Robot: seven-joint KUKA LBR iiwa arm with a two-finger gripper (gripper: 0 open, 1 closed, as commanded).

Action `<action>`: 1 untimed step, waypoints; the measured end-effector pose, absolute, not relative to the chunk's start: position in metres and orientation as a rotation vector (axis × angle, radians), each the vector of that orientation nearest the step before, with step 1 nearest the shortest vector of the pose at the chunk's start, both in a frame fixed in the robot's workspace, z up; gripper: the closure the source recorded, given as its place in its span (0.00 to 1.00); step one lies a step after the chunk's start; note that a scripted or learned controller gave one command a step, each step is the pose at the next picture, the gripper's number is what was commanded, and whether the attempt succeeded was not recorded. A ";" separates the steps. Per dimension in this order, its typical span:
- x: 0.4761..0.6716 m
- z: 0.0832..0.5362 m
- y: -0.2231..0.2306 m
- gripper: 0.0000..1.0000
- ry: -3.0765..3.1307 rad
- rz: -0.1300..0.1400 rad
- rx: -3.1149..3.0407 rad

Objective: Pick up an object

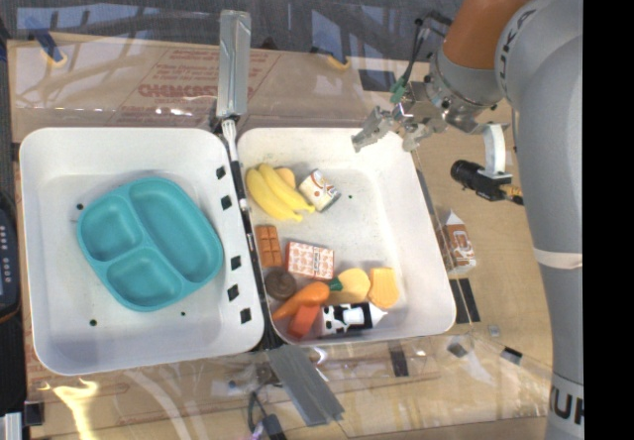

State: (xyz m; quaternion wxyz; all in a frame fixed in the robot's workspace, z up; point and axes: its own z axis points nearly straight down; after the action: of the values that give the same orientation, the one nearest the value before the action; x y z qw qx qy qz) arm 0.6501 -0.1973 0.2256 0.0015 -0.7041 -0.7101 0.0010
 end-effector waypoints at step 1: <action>0.655 0.153 -0.157 0.00 -2.421 0.003 -1.994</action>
State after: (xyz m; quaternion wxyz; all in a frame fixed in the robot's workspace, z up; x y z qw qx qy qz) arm 0.6551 -0.1569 0.1526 0.0027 -0.6358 -0.7718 0.0011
